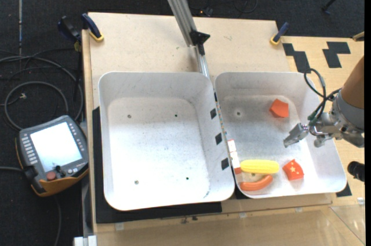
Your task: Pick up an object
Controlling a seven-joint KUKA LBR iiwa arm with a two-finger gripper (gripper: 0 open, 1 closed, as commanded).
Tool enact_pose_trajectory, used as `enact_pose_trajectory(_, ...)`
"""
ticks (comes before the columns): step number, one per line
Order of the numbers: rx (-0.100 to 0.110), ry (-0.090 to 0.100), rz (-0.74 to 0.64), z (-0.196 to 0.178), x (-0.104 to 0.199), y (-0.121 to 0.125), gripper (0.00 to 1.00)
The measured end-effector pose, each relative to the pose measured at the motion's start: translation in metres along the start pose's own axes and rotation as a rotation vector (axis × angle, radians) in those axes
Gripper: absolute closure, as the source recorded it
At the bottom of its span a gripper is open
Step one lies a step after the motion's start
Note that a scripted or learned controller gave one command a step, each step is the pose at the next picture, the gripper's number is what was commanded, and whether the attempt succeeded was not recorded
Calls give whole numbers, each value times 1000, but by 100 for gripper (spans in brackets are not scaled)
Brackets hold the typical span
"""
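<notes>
Tool [308,136] hovers between orange block [280,108] and red block [294,169].

Both white bins [156,140] look like smooth, speckled plastic. The desk [145,42] is pale matt wood. The yellow corn [259,166] looks like glossy plastic.

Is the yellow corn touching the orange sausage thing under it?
Touching. The camera view shows the yellow corn overlapping the orange sausage with no gap between them.

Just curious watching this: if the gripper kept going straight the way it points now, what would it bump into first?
Probably the right bin's bare floor: the gripper points left and downward, passing between the orange block and yellow corn. Depth is unclear.
</notes>
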State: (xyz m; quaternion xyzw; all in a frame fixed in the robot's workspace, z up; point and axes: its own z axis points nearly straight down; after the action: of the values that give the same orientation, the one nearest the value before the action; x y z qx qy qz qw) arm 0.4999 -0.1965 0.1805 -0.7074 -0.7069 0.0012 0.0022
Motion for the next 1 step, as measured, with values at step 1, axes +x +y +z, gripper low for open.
enact_pose_trajectory(1,2,1,0,63,5,2,0)
